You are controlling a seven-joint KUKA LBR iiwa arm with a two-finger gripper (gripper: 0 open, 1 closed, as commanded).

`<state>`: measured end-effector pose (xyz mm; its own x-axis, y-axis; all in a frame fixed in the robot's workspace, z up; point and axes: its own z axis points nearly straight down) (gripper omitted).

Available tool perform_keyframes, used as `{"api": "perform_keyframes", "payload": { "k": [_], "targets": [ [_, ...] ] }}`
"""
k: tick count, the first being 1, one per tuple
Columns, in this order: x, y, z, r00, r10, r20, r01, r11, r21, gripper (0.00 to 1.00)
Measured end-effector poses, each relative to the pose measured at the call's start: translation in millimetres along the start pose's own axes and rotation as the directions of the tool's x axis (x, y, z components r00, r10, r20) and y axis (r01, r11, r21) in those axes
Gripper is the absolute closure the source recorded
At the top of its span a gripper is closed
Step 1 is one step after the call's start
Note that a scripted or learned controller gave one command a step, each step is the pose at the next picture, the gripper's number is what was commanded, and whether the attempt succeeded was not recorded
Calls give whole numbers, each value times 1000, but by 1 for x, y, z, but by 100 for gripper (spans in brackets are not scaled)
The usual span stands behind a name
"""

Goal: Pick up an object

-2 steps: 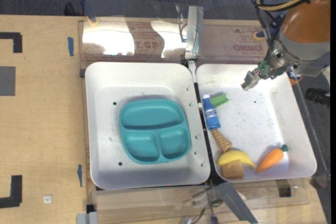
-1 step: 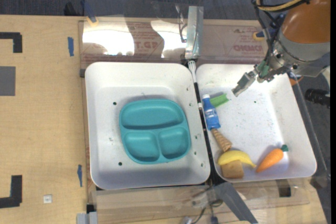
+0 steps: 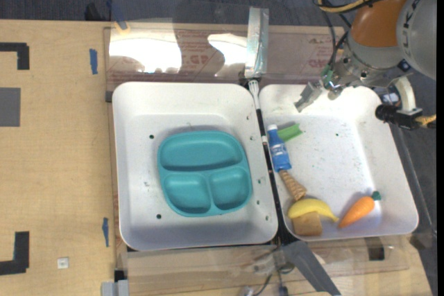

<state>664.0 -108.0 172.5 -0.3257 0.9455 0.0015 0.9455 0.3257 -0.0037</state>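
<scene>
Camera view: the gripper (image 3: 313, 93) hangs over the back edge of the right bin (image 3: 397, 170), nothing between its fingers, though their spread cannot be told. The carrot (image 3: 357, 211), banana (image 3: 311, 208) and blue tube (image 3: 279, 149) lie loose below, well apart from it, open for a grab.

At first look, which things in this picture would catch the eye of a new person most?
The teal divided plate lies alone in the left bin. In the right bin, bright toys sit along the left and near sides: a blue tube, a banana and a carrot. The gripper hangs over that bin's far edge.
</scene>
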Motion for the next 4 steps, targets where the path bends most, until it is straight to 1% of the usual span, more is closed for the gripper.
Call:
{"api": "perform_keyframes", "payload": {
  "k": [1,2,3,4],
  "targets": [
    [8,3,86,988,-152,-3,152,988,7,0],
    [1,-20,81,993,-119,4,119,993,-6,0],
    [1,-20,81,993,-119,4,119,993,-6,0],
    [-31,-18,49,939,-343,10,343,939,-8,0]
  ]
}}
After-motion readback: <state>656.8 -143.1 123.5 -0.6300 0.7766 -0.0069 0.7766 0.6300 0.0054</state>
